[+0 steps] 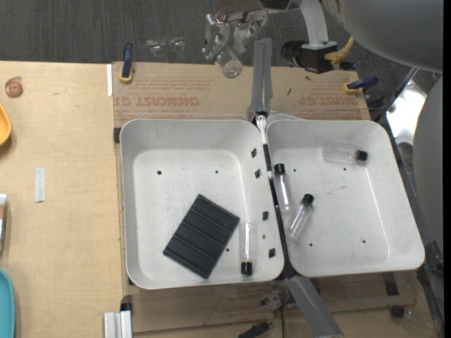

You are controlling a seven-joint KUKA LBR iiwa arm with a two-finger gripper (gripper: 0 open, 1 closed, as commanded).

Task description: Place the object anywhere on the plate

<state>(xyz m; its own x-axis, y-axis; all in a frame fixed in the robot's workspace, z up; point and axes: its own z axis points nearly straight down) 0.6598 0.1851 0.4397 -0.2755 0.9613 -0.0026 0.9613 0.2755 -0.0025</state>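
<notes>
The plate (203, 235) is a black ridged rectangle lying at a slant in the left bin (141, 189), near its front. My gripper (229, 55) hangs high over the cardboard behind the bins, just left of the divider between them. Its fingers are shut on a small clear vial (230, 67) that pokes out below the fingertips. Another clear vial with a black cap (246, 248) lies in the left bin just right of the plate.
The right bin (394, 210) holds three black-capped clear vials: one along its left wall (282, 186), one near the middle (301, 213), one at the back right (344, 155). Blue clamps (127, 62) pin the cardboard. The wooden bench lies to the left.
</notes>
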